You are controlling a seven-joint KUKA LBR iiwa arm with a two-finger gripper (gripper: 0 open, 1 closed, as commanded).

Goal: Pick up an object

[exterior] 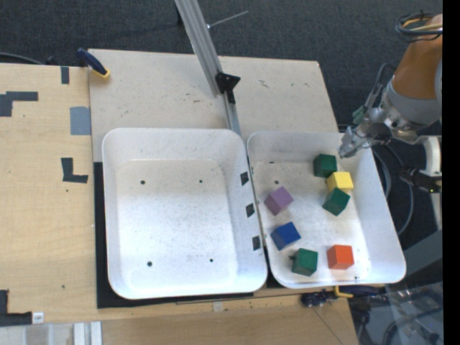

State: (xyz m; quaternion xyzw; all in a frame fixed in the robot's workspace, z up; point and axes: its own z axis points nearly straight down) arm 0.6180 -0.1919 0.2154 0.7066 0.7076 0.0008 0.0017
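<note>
Gripper (350, 144) over right bin's (381, 214) far rim, near dark green cube (325, 165). Finger state: cannot tell. Nothing visibly picked; grasp and lift remain.

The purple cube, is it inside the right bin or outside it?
Inside. The purple cube lies on the floor of the right bin, near its left wall.

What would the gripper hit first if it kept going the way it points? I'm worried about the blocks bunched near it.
The gripper points down-left into the right bin. Likely first contact is the dark green block, just beyond its tip; depth is unclear, so it could meet the bin floor first.
</note>
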